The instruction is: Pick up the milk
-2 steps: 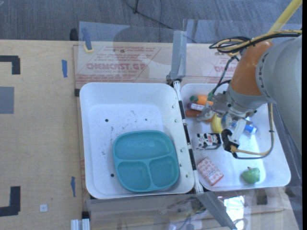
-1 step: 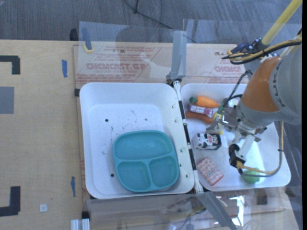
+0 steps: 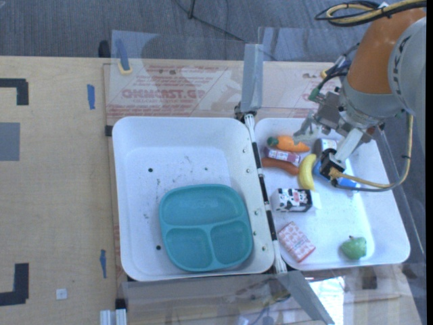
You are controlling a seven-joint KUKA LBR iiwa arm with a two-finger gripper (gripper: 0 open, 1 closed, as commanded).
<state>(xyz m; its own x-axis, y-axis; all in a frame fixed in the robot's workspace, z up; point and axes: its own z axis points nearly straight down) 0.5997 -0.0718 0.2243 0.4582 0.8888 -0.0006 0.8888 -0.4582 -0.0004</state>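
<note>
Black-and-white milk (image 3: 294, 200) lies in the right bin (image 3: 379, 215), just below the banana (image 3: 308, 171). Claw (image 3: 314, 128) hovers near the carrot (image 3: 292, 143); its opening I cannot tell. I judge this the approach step: next, centre over the milk and descend.

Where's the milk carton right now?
The milk lies in the right bin, near the divider, below the banana and above the red packet.

The milk carton (image 3: 293, 199) lies in the right bin (image 3: 336, 217); a banana (image 3: 308, 171) just behind it; a packet (image 3: 296, 241) in front; a plate (image 3: 205, 225) to its left, in the left bin (image 3: 139, 147).
</note>
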